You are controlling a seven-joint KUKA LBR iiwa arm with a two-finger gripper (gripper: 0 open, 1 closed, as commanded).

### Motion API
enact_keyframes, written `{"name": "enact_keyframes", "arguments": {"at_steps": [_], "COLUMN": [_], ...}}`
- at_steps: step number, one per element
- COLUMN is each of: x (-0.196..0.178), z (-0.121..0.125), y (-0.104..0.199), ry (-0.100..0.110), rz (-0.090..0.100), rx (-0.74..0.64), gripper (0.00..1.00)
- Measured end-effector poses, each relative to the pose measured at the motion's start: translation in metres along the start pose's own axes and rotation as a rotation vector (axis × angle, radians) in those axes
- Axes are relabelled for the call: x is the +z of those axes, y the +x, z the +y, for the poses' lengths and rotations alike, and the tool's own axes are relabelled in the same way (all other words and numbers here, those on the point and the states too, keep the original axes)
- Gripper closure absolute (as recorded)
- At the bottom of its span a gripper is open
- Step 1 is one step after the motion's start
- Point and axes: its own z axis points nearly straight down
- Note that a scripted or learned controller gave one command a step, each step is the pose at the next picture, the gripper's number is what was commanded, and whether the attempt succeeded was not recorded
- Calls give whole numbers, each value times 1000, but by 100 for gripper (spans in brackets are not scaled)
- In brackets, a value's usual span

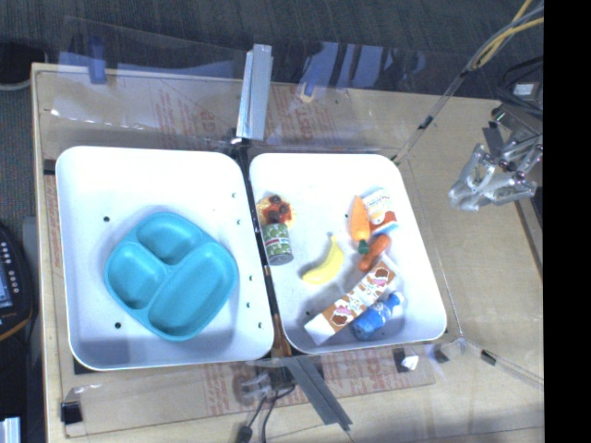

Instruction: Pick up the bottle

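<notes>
Presently the gripper (482,185) is hanging at the far right of the view, outside both bins, over the bare bench (480,284) beside the right bin (417,238). Its metal fingers are pointing down and toward the bins, but the shape is too small and blurred here, and I cannot tell how the jaws are standing. Nothing is showing between them.

The bottle (275,232) is lying well apart from the jaws, across the right bin on its side nearest the other bin, just beside the dividing wall. It is looking small, with a green label on its lower body and a dark red and orange top end pointing away from the camera.

Between the bottle and the jaws a banana (324,263), a carrot (357,218) and a patterned box (355,303) are lying in the same bin. In the left bin (83,183), farthest from the jaws, a blue divided plate (171,275) is sitting.
</notes>
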Motion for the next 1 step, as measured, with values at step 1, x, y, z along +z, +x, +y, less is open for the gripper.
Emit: {"name": "enact_keyframes", "arguments": {"at_steps": [1], "x": [-11], "z": [-1], "y": [-1], "ry": [5], "rz": [-2], "rx": [-2], "gripper": [100]}}
